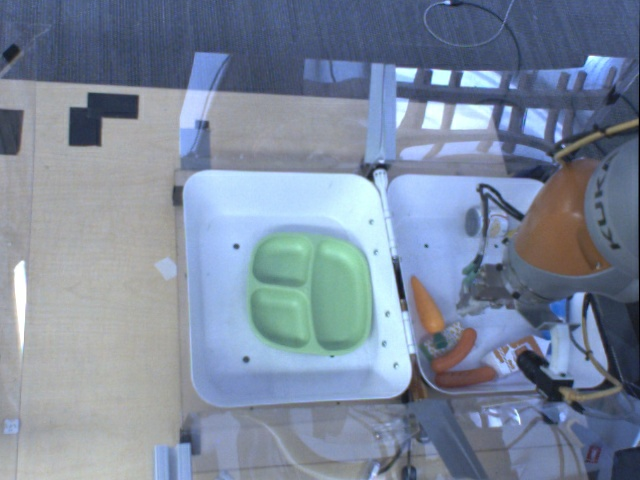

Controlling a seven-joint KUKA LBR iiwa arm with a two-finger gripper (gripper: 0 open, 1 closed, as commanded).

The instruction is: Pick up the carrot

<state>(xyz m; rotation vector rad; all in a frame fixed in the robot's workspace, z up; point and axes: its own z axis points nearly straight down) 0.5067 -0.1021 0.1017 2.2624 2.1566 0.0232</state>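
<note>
1. We see a smooth orange pointed carrot (427, 306) lying in the shallow white plastic right bin (440, 208), near its left wall.
2. Just below the carrot lie two shiny red sausages (462, 362) and a small orange-and-white packet (515, 354).
3. Left of the carrot, the shallow white left bin (215, 268) holds a light green plate with three hollows (310, 292).
4. Right of the carrot, the dark metal gripper (482, 290) hangs under the arm's orange band (560, 230); we cannot tell how it stands.

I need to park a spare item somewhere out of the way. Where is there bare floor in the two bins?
Left bin: a bare band all around the green plate. Right bin: bare upper-left floor, above the carrot. Its lower part is crowded with sausages and the gripper.
</note>
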